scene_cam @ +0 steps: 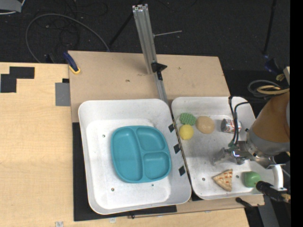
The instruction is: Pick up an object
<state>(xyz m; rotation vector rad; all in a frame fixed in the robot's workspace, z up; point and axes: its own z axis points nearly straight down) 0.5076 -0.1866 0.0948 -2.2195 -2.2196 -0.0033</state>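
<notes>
Over the right-hand shallow white bin (201, 183), the grey arm with its orange band (273, 122) leans in from the right edge, its wrist bent low so that the gripper (222, 156) points leftward across the bin floor. Its thin metal fingers (218, 158) look slightly apart, with nothing between them, and the tips hang over bare white floor near the bin's middle.

Several small things lie around it. A triangular pizza-slice toy (223, 179) sits just below the gripper, close to the bin's near rim. A green rounded toy (251, 178) lies to the right of the slice, partly under the arm. Along the far side sit a bumpy green round toy (187, 118), a yellow ball-shaped fruit (186, 132) just beneath it, a tan round bun-like piece (205, 125) and a small can lying on its side (227, 125).

Open floor runs through the bin's centre and lower left. On the left, the other white bin (94, 169) holds a teal plastic divided plate (140, 153). Both bins rest on the pale wooden worktop (189, 74).
</notes>
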